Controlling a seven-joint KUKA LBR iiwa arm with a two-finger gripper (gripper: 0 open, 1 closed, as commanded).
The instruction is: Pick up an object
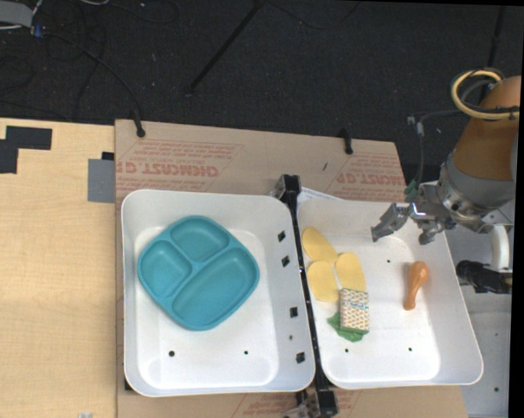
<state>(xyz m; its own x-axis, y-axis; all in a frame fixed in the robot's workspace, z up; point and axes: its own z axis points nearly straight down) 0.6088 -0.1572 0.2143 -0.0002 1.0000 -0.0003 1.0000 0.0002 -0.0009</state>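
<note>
Jaws spread apart and grasping nothing: the gripper [413,225] hangs over the far right corner of the right bin [463,360], its two dark fingers [388,225] splayed to either side with open white bin floor showing between them. Above it the grey arm [481,161] rises toward the right side of the view, topped by the orange band [501,95] and a loop of yellow cable [472,87].

Several things lie in the right bin. An orange drumstick-shaped toy [414,284] rests near the right wall, just nearer than the gripper and apart from it, its length running roughly from far to near. Toward the left wall of that bin sit three pale yellow pieces [327,266] touching one another, one at the far left and two side by side nearer. At their near end a small patterned box [355,310] lies over a green scrap [347,330].

The left bin [142,363] holds a teal divided plate [198,272], set toward the left and middle of the bin floor, with three compartments facing up.

Both bins sit side by side on a brown cardboard sheet [221,154] on the surface [42,281], joined by a black clip strip [295,275] along their shared edge.
</note>
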